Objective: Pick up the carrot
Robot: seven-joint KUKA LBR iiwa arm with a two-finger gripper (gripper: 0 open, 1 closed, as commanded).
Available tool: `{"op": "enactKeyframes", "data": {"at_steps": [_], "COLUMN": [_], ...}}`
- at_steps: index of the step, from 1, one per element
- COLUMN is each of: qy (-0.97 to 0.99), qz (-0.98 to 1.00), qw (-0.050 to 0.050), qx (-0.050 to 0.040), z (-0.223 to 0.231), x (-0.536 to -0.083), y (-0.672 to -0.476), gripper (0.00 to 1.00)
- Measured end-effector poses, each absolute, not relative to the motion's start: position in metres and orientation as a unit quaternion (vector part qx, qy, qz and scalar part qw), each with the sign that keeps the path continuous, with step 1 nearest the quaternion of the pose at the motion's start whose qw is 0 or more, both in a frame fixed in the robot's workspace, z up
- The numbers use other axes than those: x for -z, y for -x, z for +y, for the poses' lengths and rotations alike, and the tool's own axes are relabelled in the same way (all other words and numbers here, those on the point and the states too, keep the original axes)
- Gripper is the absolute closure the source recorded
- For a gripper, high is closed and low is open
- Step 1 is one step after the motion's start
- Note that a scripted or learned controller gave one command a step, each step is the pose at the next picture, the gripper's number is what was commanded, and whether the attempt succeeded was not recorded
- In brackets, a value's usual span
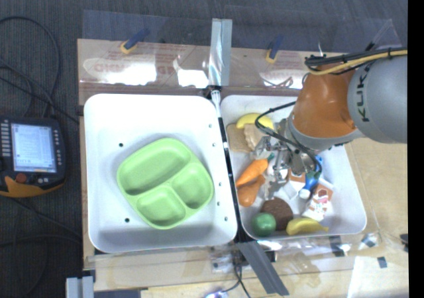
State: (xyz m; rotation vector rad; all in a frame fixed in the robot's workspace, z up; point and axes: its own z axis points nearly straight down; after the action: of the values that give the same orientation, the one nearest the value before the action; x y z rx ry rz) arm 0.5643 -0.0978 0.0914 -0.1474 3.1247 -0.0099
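Carrot (pixel 252 172) lies at a slant against the left wall of the right bin (pixel 354 204), about halfway along that wall, just above an orange-brown piece of toy food (pixel 247 193).

By size: the left bin (pixel 106 124) bears a green divided plate (pixel 165 182), tilted, near its middle. The grey arm with its orange band (pixel 322 111) reaches over the right bin's far right part. Its gripper (pixel 278 165) hangs over the middle of that bin, just right of the carrot; whether it is released or clenched cannot be told, and nothing shows between its tips.

Smaller things in the right bin: a brown round piece (pixel 277 208) and a green ball (pixel 265 224) near the near edge, a banana (pixel 306 226) at the near right, another banana (pixel 252 120) at the far left corner, and a small red-and-white carton (pixel 319 202).
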Motion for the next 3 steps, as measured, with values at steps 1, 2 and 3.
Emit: {"op": "enactKeyframes", "data": {"at_steps": [1, 2, 3], "qy": [0.116, 0.087, 0.192], "qz": [0.993, 0.996, 0.981], "qw": [0.011, 0.013, 0.012], "qx": [0.0028, 0.0020, 0.0031], "z": [-0.095, -0.095, -0.099], "x": [-0.092, -0.092, -0.093], "y": [-0.537, -0.519, -0.511], "gripper": [0.00, 0.00, 0.00]}}
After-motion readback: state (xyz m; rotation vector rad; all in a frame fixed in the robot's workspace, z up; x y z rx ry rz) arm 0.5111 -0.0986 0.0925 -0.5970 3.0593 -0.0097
